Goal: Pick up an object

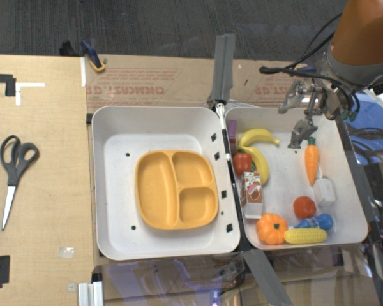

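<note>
One toy carrot (312, 161) lay just below the empty gripper (302, 134), its fingers apparently spread; a straight descent across its width looked best.

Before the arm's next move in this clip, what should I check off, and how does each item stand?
1. Pincer above right bin: ok.
2. Nothing visibly held: ok.
3. Finger opening: cannot tell.
4. Carrot just below pincer, lying apart from its neighbours: ok.
5. Bananas crowd the left wall: not ok for a clean grab.
6. Tray lies in left bin, out of the way: ok.
</note>
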Controlling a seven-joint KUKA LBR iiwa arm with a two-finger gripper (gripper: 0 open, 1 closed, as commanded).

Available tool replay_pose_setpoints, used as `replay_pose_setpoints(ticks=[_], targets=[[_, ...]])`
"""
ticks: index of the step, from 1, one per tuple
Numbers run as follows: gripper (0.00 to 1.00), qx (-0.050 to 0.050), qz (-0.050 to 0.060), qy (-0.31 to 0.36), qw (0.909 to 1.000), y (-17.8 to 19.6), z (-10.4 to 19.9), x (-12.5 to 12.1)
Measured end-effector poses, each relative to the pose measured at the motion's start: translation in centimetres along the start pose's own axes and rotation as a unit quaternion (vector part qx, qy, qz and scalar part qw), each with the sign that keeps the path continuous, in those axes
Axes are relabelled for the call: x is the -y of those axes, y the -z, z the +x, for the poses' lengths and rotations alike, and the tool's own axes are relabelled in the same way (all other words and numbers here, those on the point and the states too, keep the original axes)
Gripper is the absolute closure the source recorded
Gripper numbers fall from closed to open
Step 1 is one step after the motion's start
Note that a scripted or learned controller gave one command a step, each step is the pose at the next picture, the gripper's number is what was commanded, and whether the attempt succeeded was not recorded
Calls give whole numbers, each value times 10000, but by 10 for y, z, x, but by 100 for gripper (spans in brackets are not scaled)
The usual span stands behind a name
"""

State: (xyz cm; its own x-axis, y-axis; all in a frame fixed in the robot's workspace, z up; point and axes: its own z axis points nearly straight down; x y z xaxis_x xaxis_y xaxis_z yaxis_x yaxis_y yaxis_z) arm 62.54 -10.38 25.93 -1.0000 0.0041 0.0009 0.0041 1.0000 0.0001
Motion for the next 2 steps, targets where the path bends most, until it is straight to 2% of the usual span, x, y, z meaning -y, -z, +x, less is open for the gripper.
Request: replay_pose_setpoints(ticks=[1,2], targets=[[0,7,-1,-8,10000,-69,-12,61],[0,15,1,16,10000,-168,7,118]])
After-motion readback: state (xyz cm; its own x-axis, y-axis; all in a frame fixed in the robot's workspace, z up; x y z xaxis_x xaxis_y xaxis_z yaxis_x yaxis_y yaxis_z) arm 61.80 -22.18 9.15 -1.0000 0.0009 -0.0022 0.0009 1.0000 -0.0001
